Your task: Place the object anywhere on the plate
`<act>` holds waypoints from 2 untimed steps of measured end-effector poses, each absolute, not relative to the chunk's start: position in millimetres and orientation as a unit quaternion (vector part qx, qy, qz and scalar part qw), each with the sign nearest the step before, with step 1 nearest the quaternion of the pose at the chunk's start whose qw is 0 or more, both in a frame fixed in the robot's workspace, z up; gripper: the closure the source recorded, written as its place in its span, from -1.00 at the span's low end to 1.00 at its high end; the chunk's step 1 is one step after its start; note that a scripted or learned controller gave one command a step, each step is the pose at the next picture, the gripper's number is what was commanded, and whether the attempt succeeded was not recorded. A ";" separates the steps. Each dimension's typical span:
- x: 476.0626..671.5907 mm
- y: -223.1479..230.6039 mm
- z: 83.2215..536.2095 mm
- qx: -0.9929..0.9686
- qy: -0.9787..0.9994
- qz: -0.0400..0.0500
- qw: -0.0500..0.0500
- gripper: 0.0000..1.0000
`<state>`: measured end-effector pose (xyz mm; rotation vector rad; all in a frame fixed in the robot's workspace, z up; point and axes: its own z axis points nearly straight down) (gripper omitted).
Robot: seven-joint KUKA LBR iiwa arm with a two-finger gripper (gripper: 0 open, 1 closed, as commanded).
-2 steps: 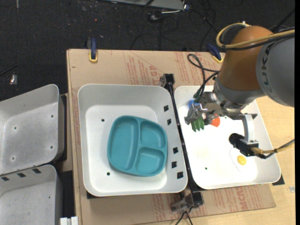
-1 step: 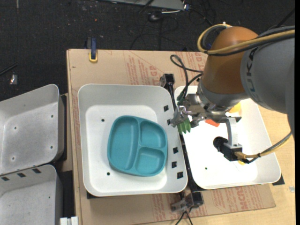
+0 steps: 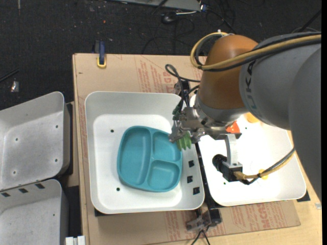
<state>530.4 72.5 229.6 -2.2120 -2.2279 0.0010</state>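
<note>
A smooth teal plate point(image 3: 148, 160), rounded at the corners and moulded into three shallow compartments, lies flat in the left white bin point(image 3: 102, 188), whose glossy plastic walls curve up gently around it. The hand point(image 3: 183, 137) sits over the plate's upper right edge, just where that bin meets its neighbour, with a small green object point(image 3: 185, 142) showing at its tip; the object looks ridged or strip-like, though it is too small to make out finely, and it appears pinched between the fingers, hanging at the plate's rim rather than lying on it. Above the hand rises the arm point(image 3: 276, 86), matte grey with a shiny orange band, trailing yellow and black cables point(image 3: 265, 171). The right bin point(image 3: 276, 190) holds a small orange piece point(image 3: 233, 128) beside the wrist. Bare white floor surrounds the plate to the left and below. Both bins rest on a brown cardboard-covered surface point(image 3: 133, 65) with a blue and yellow clamp point(image 3: 101, 54) at its far edge.
</note>
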 end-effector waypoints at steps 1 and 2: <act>526.4 134.3 227.9 -0.704 -0.710 0.000 0.001 1.00; 527.0 130.2 228.0 -0.706 -0.708 0.001 0.000 -1.00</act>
